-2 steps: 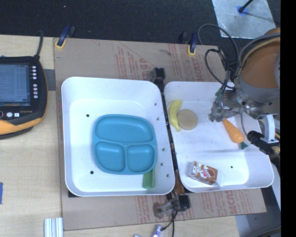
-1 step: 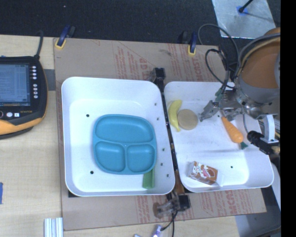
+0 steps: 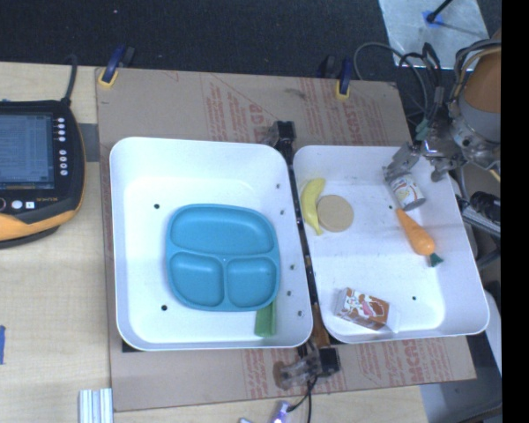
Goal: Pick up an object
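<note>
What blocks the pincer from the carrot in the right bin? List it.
Nothing visible blocks it. The pincer sits at the right bin's upper right, over a small can. The carrot lies just below the can on bare bin floor, apart from the banana and the round cookie.

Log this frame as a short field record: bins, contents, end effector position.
left bin: blue divided plate; green item at the near edge
right bin: banana, tan disc, carrot, small can, printed packet
end effector: over the right bin's far right corner, just above the small can
grasp: none visible
off bench: tablet controller at left
</note>
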`<state>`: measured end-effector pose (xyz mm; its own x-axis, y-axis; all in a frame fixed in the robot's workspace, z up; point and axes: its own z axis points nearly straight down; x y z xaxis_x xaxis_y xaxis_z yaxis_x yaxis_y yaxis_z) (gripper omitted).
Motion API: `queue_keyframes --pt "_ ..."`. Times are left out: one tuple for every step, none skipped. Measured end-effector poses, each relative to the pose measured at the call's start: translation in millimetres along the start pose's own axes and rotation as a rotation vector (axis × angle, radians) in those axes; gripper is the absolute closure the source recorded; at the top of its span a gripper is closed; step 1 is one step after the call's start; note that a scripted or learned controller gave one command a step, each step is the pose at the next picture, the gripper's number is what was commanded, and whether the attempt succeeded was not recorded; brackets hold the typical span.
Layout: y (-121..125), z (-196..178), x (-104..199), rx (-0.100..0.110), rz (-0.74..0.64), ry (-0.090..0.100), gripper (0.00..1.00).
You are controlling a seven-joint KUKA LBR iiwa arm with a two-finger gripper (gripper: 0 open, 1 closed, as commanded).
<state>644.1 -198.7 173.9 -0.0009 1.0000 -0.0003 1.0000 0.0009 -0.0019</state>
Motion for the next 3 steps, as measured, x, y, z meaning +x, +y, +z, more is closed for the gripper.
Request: queue_keyframes --pt "-39.4 32.5 -13.4 0.002 -0.003 -0.001 0.0" --pt "-70.3 47.4 -13.0 0.002 -0.004 -0.001 0.0" --pt "3.1 24.1 -13.1 -0.001 -0.003 0.0 0.0"
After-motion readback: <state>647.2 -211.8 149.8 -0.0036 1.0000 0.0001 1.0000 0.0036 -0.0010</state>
